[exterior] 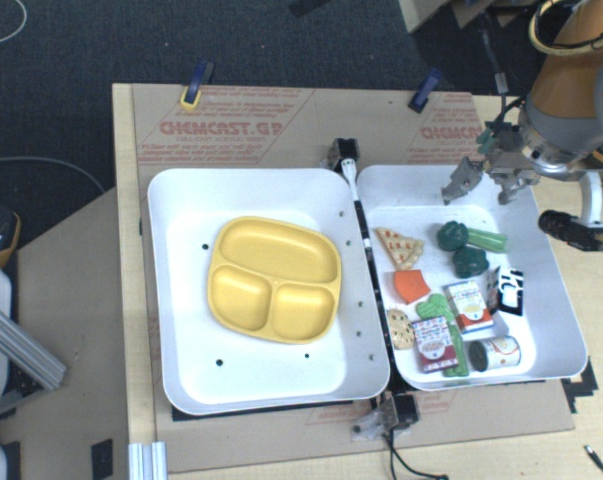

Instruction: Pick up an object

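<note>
My gripper (484,189) hangs over the back of the right bin (566,298), its two fingers spread apart with nothing between them. Below and in front of it lie toy foods: a dark green broccoli (453,235) beside a light green piece (486,238), another dark green lump (470,261), a pizza slice (399,245), an orange wedge (412,286), a round cracker (399,328), small printed cartons (468,303) and a white can (501,352).
The left bin (176,218) holds a yellow divided plate (273,278). A black clip (345,154) sits between the bins at the back. Blue clamps (195,85) hold the cardboard base. The arm's orange band (571,48) rises at the right.
</note>
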Action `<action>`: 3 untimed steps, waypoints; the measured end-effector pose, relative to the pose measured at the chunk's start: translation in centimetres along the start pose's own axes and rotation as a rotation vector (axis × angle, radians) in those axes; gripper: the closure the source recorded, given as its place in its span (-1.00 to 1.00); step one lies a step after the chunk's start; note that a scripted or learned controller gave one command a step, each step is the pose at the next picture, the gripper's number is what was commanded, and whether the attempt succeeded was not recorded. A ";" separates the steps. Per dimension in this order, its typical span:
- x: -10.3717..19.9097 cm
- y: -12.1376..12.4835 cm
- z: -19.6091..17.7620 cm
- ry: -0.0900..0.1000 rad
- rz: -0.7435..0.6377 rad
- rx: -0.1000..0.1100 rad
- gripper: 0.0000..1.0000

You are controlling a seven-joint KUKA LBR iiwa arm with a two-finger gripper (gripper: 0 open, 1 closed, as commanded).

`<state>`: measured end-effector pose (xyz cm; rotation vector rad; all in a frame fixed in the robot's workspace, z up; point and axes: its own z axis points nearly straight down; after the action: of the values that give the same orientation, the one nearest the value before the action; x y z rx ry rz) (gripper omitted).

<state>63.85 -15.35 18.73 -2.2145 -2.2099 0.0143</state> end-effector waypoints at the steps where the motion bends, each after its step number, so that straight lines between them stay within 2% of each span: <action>1: 0.0 0.3 -0.9 -0.003 -0.002 -0.015 -1.00; 2: -0.4 0.5 3.5 -0.002 -0.002 -0.010 -1.00; 3: -0.9 -0.3 8.5 -0.001 -0.002 -0.008 -1.00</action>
<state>63.36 -16.18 10.27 -2.2175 -2.2165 0.0063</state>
